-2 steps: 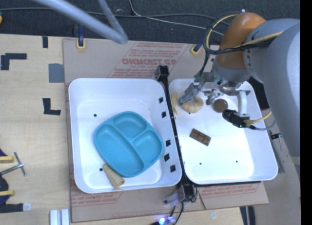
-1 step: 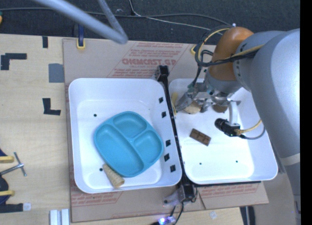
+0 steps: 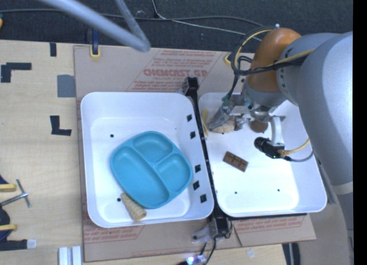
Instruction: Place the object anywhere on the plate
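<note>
Gripper (image 3: 225, 121), finger state impossible to tell, hovers by a tan object (image 3: 228, 126) near the right bin's (image 3: 309, 201) upper-left corner, apparently mid-pick; next it needs a firm grasp before carrying it to the blue plate (image 3: 150, 168).

Two bins sit side by side on the desk (image 3: 34, 143), their inner walls touching. In the left bin (image 3: 92, 109), a plate (image 3: 151, 168) lies near the middle, and a wafer cone (image 3: 132, 206) rests just beside the plate's near-left edge, toward the bin's front wall. In the right bin (image 3: 298, 198), a chocolate bar (image 3: 235, 160) lies near the centre, and the gripper (image 3: 221, 121) hangs over the far-left corner, close to the dividing wall.
</note>
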{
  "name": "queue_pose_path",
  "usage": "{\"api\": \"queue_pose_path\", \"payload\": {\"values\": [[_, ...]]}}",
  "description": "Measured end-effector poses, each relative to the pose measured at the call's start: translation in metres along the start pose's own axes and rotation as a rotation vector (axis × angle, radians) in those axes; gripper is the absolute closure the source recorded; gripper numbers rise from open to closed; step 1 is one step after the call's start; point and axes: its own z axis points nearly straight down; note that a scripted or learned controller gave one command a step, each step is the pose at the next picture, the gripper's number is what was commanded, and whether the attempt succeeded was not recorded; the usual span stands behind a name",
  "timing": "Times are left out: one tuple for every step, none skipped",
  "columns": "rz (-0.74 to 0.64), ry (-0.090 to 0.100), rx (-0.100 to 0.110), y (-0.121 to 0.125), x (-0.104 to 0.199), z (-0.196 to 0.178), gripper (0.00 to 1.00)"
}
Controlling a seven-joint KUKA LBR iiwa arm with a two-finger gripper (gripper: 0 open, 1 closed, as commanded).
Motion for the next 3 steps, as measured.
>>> {"api": "queue_pose_path", "payload": {"values": [[0.002,0.0,-0.009,-0.009,-0.001,-0.055,1.0],[0.001,0.001,-0.009,-0.013,0.007,-0.103,1.0],[0.001,0.0,-0.01,-0.012,0.007,-0.152,1.0]]}}
